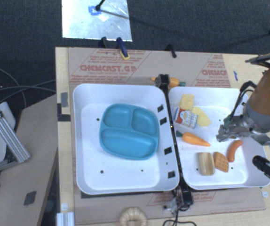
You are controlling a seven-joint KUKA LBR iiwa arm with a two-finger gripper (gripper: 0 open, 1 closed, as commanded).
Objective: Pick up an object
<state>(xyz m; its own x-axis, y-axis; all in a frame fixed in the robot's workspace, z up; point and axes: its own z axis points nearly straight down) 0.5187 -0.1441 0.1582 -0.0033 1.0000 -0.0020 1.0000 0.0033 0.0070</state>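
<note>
Gripper low over the right bin, above the sausage

Whether the fingers are spread or pressed together cannot be told; the gripper (226, 132) is a dark grey cluster seen from above, and nothing shows between its tips. It hangs in the right bin (252, 179), just above and left of the red-orange sausage (234, 150), which lies tilted on the bin floor. To the gripper's left lies the carrot (195, 139), and beyond that a small red-and-white packet (186, 118) beside a pale yellow piece (201, 117) and a yellow cheese block (187, 101). Below the gripper, side by side, sit a bread roll (204, 163) and a waffle-like cracker (220, 162). The arm (266, 102) reaches in from the right edge. The left bin (90, 173) holds a blue divided plate (129, 131), well apart from the gripper
</note>
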